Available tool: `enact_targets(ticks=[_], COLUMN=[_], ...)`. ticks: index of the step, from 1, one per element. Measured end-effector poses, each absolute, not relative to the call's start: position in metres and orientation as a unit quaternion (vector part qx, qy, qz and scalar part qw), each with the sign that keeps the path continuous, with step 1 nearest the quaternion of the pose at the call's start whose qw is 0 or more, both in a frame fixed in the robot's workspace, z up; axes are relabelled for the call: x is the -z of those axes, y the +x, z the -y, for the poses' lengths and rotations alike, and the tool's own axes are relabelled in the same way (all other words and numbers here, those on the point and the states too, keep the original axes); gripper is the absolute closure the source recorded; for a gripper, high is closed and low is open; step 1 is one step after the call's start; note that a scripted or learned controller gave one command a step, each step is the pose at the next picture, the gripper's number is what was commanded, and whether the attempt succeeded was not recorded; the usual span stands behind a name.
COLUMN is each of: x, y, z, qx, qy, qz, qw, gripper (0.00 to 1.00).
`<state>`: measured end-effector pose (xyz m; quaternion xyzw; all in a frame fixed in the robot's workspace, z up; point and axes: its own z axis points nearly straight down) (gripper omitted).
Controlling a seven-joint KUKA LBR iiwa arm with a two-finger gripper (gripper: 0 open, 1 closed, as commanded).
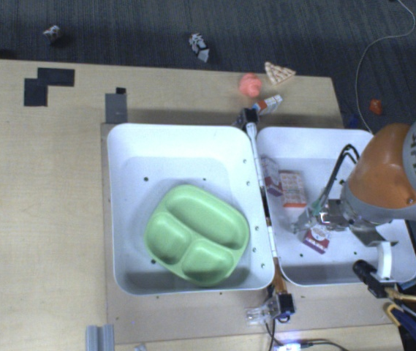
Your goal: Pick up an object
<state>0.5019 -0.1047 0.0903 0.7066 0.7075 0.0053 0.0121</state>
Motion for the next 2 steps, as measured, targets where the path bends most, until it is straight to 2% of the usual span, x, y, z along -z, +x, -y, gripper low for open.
enact_targets(ticks=[1,2], x=[-0.1033,-0.1031], y=[0.5052,0.5052], z=[0.1042,0.1041], qx=[-0.0084,-0.0084], qy=[0.707,0.706], qz=[-0.707,-0.708], qw=[0.015,0.015], gripper=[1.0,0.0])
